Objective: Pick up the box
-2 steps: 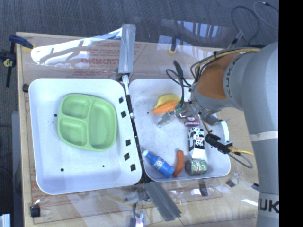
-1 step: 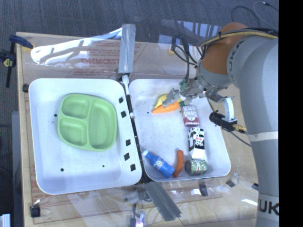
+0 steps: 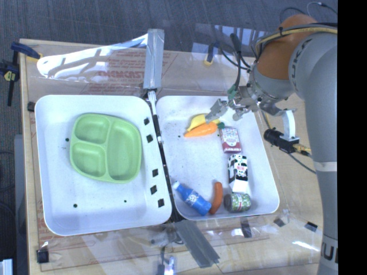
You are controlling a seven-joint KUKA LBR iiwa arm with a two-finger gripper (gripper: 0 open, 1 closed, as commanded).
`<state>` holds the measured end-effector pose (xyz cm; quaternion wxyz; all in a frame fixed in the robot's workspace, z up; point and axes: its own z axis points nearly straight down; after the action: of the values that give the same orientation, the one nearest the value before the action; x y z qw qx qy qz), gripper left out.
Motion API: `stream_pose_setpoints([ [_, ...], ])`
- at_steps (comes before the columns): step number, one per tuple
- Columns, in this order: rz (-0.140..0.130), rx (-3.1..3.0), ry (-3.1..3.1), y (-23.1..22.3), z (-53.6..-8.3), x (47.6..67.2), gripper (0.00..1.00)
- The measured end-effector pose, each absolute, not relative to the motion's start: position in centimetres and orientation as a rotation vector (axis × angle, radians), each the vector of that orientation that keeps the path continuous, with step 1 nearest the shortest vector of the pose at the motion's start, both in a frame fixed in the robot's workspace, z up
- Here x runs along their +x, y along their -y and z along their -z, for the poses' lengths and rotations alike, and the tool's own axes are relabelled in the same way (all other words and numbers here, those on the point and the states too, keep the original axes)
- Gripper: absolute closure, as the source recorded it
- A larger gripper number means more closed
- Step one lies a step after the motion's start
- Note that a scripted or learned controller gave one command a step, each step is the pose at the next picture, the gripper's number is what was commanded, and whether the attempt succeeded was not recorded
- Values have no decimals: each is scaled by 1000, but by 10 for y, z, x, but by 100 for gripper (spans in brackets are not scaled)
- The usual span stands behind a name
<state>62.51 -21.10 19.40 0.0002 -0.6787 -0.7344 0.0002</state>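
The red and white box [image 3: 230,140] lies flat in the right bin [image 3: 172,153], long axis running up and down the frame, open white floor on its left, while the gripper [image 3: 221,109] hovers just above it, fingers spread and empty.

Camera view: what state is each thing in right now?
Grey two-finger gripper: above the right white bin, near the yellow banana, holding nothing.
Red and white box: flat, not gripped.
Orange carrot: lying beside the banana.
Cow-print carton: on its side.
Blue bottle: lying down.
Green divided plate: upright in the left bin.
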Motion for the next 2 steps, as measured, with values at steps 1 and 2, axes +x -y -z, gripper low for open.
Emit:
stream_pose_setpoints([
  [1,-4,-2130,2306,209,-91,591,0],
  [2,-1,-2148,2291,210,-93,628,0],
])
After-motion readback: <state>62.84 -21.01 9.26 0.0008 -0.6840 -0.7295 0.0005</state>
